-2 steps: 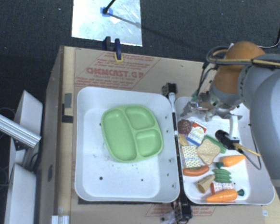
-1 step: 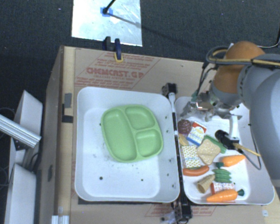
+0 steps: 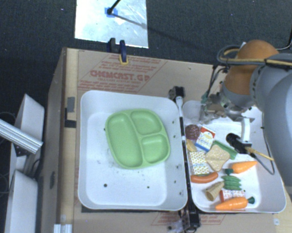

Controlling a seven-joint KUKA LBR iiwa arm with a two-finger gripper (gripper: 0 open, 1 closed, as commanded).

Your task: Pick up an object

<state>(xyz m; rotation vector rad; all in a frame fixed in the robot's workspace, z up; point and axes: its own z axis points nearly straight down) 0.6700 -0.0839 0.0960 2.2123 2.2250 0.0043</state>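
My gripper (image 3: 207,115) hangs over the far left part of the right bin (image 3: 275,196), just above a pile of toy food. Closest to it lie a brown round piece (image 3: 192,130) and a small blue, white and red box (image 3: 205,139). A tan cracker (image 3: 217,155) and a checkered waffle (image 3: 198,162) sit nearer the middle. Further forward are a red sausage (image 3: 204,178), an orange carrot (image 3: 242,167), a green vegetable (image 3: 231,182), a cone (image 3: 212,191) and a second carrot (image 3: 232,203). I see nothing lifted off the bin floor.
A green divided plate (image 3: 136,138) lies in the left bin (image 3: 95,185). The wall between the bins (image 3: 183,156) runs just left of the food pile. The grey arm (image 3: 283,99) covers the right bin's far right corner.
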